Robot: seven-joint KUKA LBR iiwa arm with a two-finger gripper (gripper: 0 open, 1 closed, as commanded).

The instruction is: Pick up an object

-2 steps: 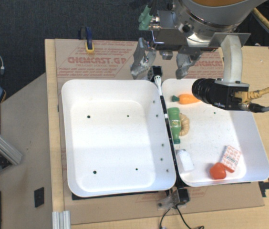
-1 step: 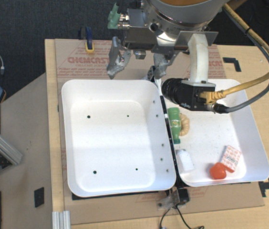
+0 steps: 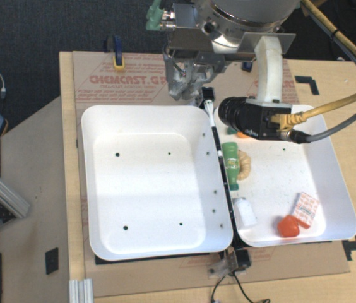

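Note:
My gripper point(image 3: 188, 84) hangs over the cardboard just behind the back rim where the two bins meet. Nothing shows beneath it. The right bin point(image 3: 329, 169) holds a green bottle point(image 3: 230, 163) lying along its left wall, with a tan lump point(image 3: 246, 166) against it. Nearer the front lie a white block point(image 3: 245, 212), a red ball point(image 3: 288, 227) and a pink-and-white packet point(image 3: 307, 208). A thin black-and-white stick point(image 3: 209, 109) lies at the back of the divider, close to the gripper's right.
The left bin point(image 3: 146, 188) is white with small dark holes. A black cylindrical unit point(image 3: 254, 117) and a yellow hose point(image 3: 336, 106) overhang the right bin's back. A blue-and-yellow clamp point(image 3: 118, 50) stands at the board's back left.

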